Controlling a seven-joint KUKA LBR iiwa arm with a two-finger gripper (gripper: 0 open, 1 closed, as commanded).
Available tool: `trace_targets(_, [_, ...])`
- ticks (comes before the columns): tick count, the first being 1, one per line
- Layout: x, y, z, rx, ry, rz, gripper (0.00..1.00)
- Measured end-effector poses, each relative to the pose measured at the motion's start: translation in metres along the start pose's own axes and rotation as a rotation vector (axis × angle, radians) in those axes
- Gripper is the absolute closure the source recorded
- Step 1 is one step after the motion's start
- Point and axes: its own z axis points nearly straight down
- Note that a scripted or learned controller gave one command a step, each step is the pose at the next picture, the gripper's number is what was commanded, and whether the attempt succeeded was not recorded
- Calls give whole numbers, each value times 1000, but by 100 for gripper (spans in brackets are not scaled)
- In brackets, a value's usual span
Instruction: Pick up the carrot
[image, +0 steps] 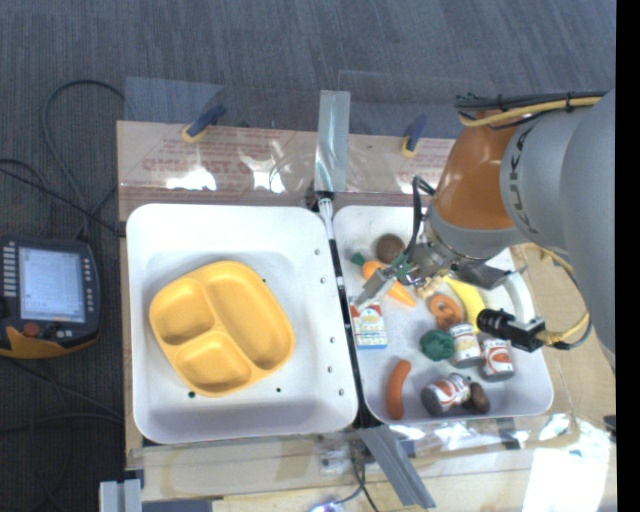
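The carrot (402, 295) is an orange piece lying in the upper left part of the right bin (535, 395). My gripper (385, 280) hangs directly over it and covers its middle, so orange shows on either side of the gripper, at the upper left and lower right. The grey arm with its orange band (480, 195) reaches in from the upper right. From this angle I cannot make out whether the carrot is held.
Around the carrot lie a brown round item (388, 246), a small carton (370, 326), a banana (466, 298), a green piece (436, 345), a sausage (398, 388) and cans (497, 357). The left bin (160, 235) holds a yellow divided tray (220, 325).
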Motion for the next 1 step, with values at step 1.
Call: trace_targets(1, [-36, 7, 0, 0, 0, 250, 0])
